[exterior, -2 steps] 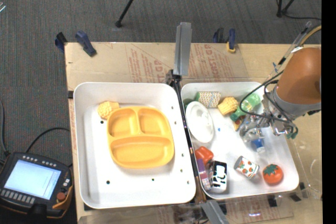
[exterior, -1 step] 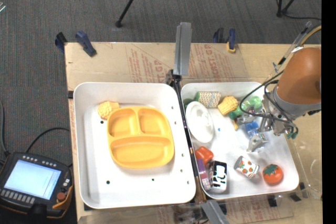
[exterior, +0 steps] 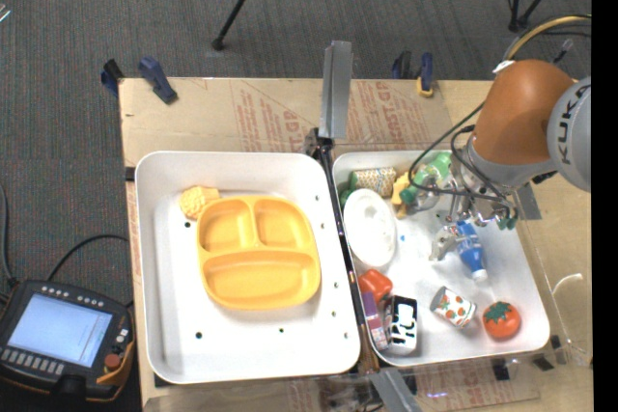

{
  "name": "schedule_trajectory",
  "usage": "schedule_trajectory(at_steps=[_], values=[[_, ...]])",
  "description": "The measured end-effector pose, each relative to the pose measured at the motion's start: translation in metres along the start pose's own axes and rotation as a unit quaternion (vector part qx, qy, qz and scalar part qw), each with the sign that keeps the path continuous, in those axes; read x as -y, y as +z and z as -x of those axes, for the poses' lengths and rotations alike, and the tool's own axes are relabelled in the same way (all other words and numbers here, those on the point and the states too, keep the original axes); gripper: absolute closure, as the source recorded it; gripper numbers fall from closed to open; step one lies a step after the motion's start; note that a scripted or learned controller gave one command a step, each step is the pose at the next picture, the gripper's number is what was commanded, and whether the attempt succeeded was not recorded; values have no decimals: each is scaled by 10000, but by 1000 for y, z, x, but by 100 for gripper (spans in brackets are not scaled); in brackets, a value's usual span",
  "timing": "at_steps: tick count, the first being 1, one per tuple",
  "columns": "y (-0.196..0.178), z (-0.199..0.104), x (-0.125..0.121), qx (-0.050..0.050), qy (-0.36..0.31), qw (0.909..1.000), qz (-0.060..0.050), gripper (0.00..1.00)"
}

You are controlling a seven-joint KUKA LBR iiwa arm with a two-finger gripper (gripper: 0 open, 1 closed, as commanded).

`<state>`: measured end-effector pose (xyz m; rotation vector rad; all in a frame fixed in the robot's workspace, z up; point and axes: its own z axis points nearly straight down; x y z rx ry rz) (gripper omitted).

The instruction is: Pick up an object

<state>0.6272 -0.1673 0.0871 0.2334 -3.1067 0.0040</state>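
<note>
White right bin [exterior: 537, 302]: small blue-and-white bottle [exterior: 470, 251] beneath tool [exterior: 462, 225].

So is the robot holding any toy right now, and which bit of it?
It cannot be told. The gripper sits right over the blue bottle in the right bin, but no hold is visible.

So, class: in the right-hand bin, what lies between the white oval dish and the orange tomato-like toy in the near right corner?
In the camera view, between the white dish and the orange toy lies a small white cup with red print, tipped on its side on the bin floor.
</note>
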Motion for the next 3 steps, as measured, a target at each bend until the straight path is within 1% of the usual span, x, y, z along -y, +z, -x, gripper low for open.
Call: schedule_trajectory(at_steps=[1, 2, 3], values=[[1, -68, 29, 133, 307, 9994, 11, 0], [0, -40, -20, 146, -321, 9994, 9, 0], [0, -41, 25, 145, -2153, 9764, -16, 0]])
